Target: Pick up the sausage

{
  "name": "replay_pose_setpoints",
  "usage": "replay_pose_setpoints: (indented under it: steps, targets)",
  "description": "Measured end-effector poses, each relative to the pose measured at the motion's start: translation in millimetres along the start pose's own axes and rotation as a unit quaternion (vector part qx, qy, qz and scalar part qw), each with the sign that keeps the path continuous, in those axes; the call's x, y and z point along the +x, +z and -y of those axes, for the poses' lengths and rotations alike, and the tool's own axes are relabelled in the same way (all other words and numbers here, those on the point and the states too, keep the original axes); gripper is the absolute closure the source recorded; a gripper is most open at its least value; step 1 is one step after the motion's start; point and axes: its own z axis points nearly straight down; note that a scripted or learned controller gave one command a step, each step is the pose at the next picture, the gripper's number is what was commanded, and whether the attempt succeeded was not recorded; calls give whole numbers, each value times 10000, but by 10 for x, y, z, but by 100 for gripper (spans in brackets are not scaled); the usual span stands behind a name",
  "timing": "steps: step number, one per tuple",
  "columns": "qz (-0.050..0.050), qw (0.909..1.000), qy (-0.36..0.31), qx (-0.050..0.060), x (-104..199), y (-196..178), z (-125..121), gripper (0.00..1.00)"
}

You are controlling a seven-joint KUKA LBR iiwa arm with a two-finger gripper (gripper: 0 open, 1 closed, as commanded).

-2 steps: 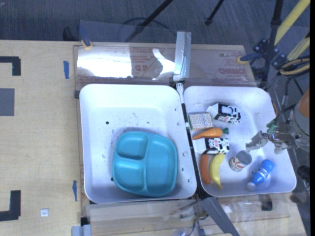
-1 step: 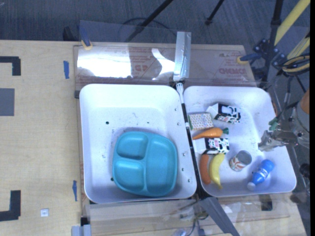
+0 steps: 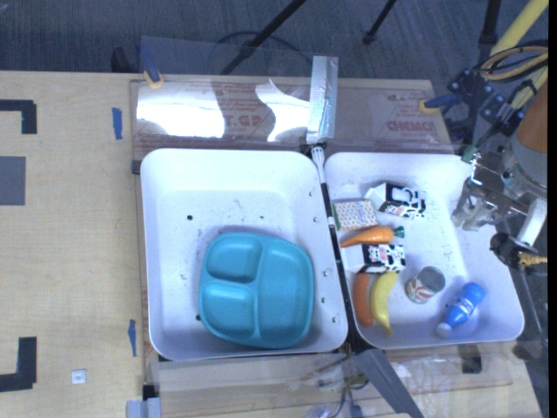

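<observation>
A robotics lab. Blue tape marks (image 3: pixel 117 122) dot the plywood surface (image 3: pixel 61 233), and tripod legs (image 3: pixel 387 11) stand on grey carpet. Yellow cables (image 3: pixel 522 24) hang at right.

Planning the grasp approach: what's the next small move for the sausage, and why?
Probably swing the end effector left and forward toward the sausage. It sits at the right bin's right edge, away from the target. The sausage lies by the bin's left wall, pressed against the banana, so approach should favour the wall side.
</observation>
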Motion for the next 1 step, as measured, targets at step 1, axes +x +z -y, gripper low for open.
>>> replay_pose_setpoints:
  steps: [1]
  targets:
    - [2, 9968, 804, 1, -168, -106, -571, 100]
